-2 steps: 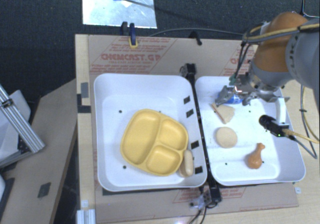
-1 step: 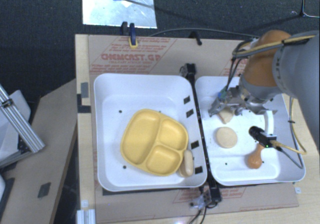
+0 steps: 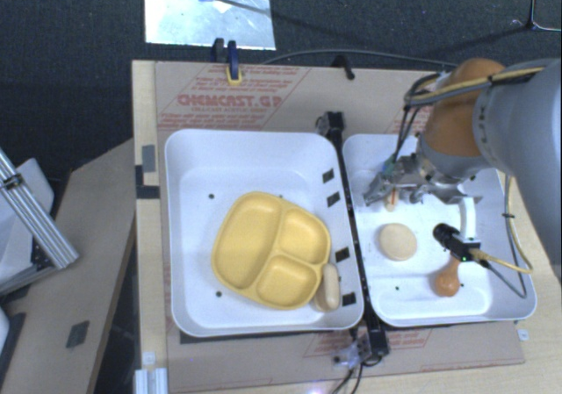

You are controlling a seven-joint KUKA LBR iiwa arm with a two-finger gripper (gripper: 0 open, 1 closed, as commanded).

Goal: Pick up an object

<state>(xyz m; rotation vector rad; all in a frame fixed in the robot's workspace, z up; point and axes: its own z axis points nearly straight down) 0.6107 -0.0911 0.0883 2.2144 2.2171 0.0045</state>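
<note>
1. Camera view looks down on two white bins on a worktop (image 3: 149,120).
2. The left bin (image 3: 198,155) holds a yellow tray (image 3: 268,247). A small tan roll (image 3: 329,287) lies at the tray's 4 o'clock, touching it.
3. The right bin (image 3: 514,300) holds a round cream puck (image 3: 397,241) near its middle. An orange pear-shaped toy (image 3: 447,281) sits at the puck's 4 o'clock.
4. The arm (image 3: 492,125) comes in from 3 o'clock. Its end effector (image 3: 392,192) hangs low at the puck's 12 o'clock.
5. I cannot tell how the end effector is set, and I see nothing held in it.
6. I think the step is reaching down for something. Nothing looks picked up yet.
7. Next, it should line up over one thing, maybe the puck, go down, close and lift.
</note>
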